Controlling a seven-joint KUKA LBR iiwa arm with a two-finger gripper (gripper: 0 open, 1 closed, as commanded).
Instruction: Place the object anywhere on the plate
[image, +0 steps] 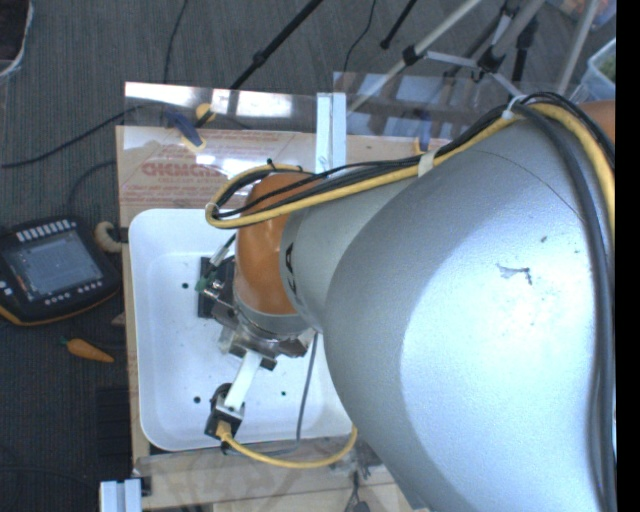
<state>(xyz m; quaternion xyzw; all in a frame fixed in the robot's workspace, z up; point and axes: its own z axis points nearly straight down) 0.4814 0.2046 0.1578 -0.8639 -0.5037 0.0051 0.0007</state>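
My grey arm (470, 300) reaches in from the right and covers the right bin and much of the left one. Its orange band (262, 262) hangs over the middle of the left white bin (160, 330). Just below and left of that band, a dark part of the gripper (216, 286) sticks out low over the bin floor. The wrist hides the rest of the gripper and whatever lies beneath it. The bare bin floor to the left of the wrist bears only a few small dark specks (186, 288).
A cardboard sheet (170, 165) with a blue clamp (185, 128) lies behind the left bin. A teach pendant (50, 270) and a small orange thing (90, 350) lie on the dark floor to the left. A metal upright (331, 130) stands behind the bins.
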